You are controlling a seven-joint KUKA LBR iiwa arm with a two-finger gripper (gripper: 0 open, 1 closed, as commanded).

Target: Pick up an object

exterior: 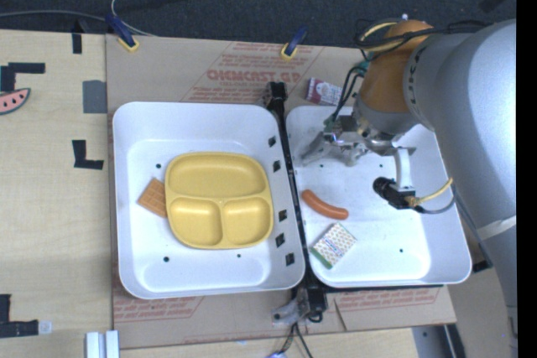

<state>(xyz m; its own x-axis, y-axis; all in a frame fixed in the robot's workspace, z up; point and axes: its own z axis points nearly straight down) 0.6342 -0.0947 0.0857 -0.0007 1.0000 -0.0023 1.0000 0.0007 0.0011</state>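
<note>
In the right bin [419, 264] an orange sausage [324, 204] lies near the left wall. A green-and-white packet [334, 246] lies just below it. My gripper [329, 156] hangs over the upper left part of this bin, above the sausage and apart from it. Its fingers are spread open with nothing between them. The grey arm with its orange band [388, 80] comes in from the right. In the left bin [134, 130] sits a yellow divided plate [220, 199], and a tan cracker [153, 197] sticks out from under the plate's left edge.
A black divider [284, 172] runs between the two bins. A small dark packet [320, 90] lies on the cardboard behind the right bin. Black cable parts of the arm [396, 193] hang over the right bin's middle. Yellow clips [294, 44] hold the cardboard's far edge.
</note>
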